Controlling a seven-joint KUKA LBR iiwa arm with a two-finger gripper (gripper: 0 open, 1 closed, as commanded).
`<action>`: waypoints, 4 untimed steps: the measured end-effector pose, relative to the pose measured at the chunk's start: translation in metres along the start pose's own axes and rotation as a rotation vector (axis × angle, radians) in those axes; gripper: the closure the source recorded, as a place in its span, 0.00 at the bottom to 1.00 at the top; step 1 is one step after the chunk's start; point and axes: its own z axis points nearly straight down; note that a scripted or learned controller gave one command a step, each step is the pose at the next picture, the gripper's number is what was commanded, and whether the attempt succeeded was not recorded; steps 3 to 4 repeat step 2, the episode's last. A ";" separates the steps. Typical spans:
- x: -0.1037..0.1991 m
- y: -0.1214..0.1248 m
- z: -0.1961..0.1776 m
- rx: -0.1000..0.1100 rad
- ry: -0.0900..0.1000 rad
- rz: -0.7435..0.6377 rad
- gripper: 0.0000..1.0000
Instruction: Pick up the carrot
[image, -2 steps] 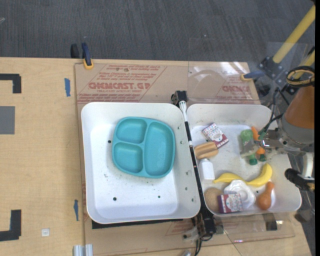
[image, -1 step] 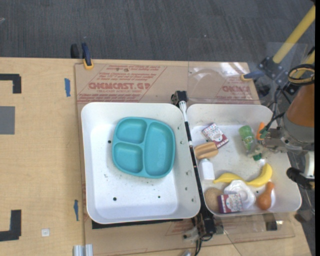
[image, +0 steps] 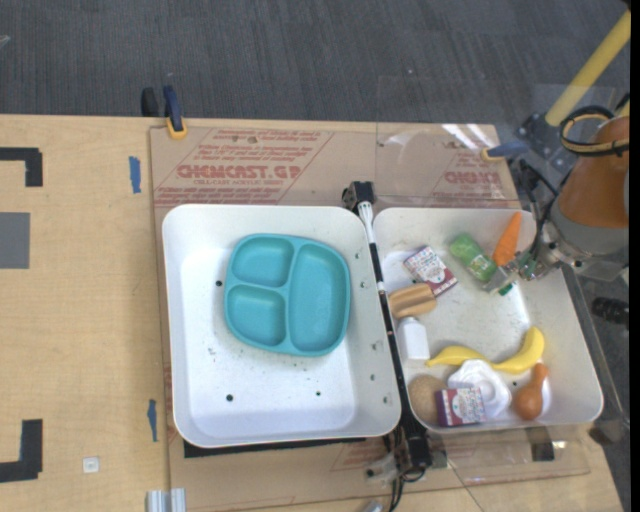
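Camera view: carrot (image: 509, 238) lies in right bin (image: 585, 345), tilted, near far-right corner, just right of green pkg (image: 473, 257). Gripper (image: 527, 264) sits just below-right of carrot, close beside it; finger state cannot be made out. Banana (image: 500, 355) well below carrot. Teal tray (image: 288, 295) far left of carrot, in left bin (image: 190, 330).

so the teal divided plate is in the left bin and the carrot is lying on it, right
Not quite. The teal divided plate is in the left bin, but the carrot is not on it. The camera view shows the carrot in the right bin, near its far right corner beside the gripper.
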 end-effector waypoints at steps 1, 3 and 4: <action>-0.012 -0.004 0.000 -0.007 -0.004 -0.338 1.00; 0.025 0.044 -0.074 -0.006 0.002 -0.259 1.00; 0.025 0.044 -0.074 -0.006 0.002 -0.259 1.00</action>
